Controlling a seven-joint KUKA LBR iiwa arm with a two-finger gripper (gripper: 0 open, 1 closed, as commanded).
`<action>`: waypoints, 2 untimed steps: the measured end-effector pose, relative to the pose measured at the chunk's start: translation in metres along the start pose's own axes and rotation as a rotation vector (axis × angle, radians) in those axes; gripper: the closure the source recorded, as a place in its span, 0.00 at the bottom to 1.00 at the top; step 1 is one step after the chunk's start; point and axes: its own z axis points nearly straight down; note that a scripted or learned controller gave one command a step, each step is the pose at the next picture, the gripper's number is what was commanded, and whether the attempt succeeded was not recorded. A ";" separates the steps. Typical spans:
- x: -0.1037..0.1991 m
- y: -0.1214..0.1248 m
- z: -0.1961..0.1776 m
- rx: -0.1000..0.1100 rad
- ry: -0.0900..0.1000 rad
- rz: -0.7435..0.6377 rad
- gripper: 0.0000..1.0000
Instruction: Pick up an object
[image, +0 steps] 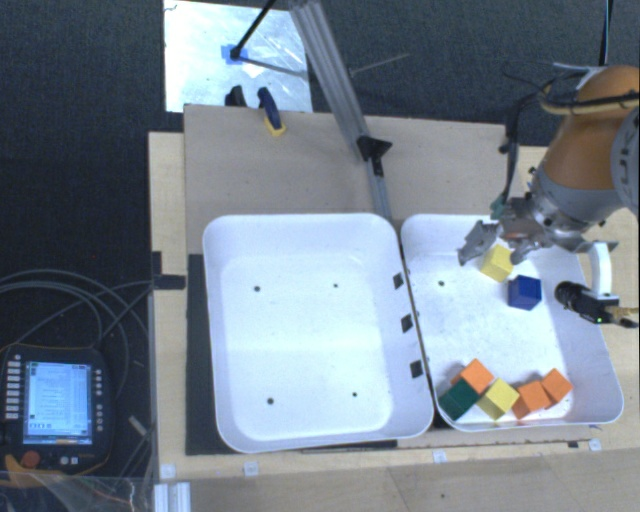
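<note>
My gripper (498, 247) hangs over the back of the right bin (590, 345), open, with its grey fingers (474, 245) spread apart. A yellow cube (496, 264) sits just below and between them, and I cannot tell whether they touch it. A blue cube (524, 292) lies just to the right of it on the bin floor. Near the bin's front edge several blocks are clustered: an orange one (477, 376), a green one (458, 399), a yellow one (497, 399) and two more orange ones (545, 390).
The left bin (300, 330) stands beside the right one, joined by a divider with black clips (408, 323). A grey pole (345, 90) slants over the bench at the back. A teach pendant (55, 405) and cables lie on the floor at left.
</note>
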 end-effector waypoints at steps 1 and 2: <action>0.000 0.000 0.000 0.000 0.000 0.001 0.00; 0.002 0.002 0.062 0.004 0.000 0.003 0.00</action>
